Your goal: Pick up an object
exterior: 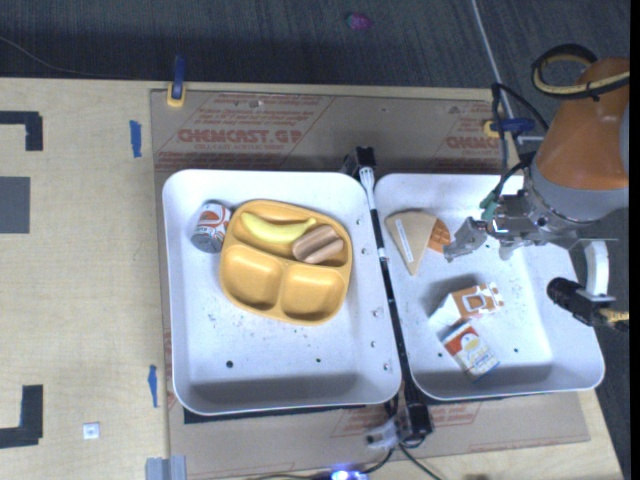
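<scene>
On the wooden desk [80, 298] stand two shallow white bins. The left bin [200, 358] holds a yellow plastic divided plate [272, 278] with a banana and a sausage on it, and a small can [209, 225] lies just beside it. The right bin [560, 358] holds a tan wedge-shaped piece [412, 236] and two small orange-and-white cartons [470, 323]. The grey arm's jaws [485, 238] hang above the right bin, near the wedge; I cannot tell whether they are released or clenched.
</scene>
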`<state>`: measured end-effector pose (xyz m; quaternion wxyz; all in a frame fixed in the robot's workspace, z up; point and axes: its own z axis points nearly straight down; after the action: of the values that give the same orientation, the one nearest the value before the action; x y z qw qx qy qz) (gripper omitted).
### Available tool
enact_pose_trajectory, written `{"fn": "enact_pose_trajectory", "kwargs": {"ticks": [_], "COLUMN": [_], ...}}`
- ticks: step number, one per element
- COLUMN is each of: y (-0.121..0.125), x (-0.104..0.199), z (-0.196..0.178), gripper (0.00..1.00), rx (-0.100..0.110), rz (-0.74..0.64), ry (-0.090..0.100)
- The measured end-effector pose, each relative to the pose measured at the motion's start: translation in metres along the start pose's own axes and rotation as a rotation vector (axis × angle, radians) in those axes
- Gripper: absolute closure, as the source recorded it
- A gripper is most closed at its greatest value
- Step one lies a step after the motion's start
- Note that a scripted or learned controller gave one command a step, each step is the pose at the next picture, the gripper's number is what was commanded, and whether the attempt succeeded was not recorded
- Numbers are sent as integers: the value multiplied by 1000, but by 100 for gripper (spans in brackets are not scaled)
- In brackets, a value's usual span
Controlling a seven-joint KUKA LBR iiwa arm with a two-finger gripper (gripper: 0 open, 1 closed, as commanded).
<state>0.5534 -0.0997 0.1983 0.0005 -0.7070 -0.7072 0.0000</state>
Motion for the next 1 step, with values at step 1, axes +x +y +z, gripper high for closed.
{"fn": "enact_pose_trajectory", "kwargs": {"ticks": [1], "y": [-32], "x": [-15], "z": [73], "gripper": [0], "rx": [-2], "rz": [0], "ry": [-1]}}
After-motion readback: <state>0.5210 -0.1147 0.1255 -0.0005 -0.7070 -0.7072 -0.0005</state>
